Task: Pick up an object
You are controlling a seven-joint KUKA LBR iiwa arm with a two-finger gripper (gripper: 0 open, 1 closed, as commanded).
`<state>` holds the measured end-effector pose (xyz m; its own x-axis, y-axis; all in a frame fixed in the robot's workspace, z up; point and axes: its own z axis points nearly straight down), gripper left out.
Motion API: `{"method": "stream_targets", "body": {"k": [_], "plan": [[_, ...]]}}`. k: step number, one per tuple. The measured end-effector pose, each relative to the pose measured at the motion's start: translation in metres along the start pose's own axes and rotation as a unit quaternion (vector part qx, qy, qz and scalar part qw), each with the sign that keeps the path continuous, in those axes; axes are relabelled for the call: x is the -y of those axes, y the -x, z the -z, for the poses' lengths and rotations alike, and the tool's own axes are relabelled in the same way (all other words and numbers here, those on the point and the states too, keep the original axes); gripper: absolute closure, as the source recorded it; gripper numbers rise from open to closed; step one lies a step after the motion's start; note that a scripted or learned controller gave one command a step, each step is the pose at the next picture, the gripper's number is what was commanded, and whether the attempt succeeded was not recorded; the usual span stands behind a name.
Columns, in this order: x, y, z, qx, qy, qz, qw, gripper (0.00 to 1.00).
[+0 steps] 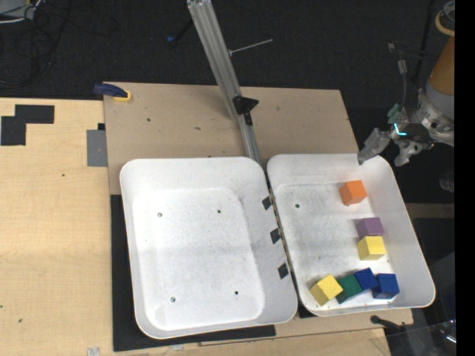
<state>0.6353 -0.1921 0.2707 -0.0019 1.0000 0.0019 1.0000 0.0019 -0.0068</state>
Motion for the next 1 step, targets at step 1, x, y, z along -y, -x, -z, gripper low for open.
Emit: {"method": "stream_targets", "body": {"k": [1], "plan": [[-0.0008, -0.0004, 0.0024, 0.001, 0.002, 0.001, 1.0, 0.0]]}}
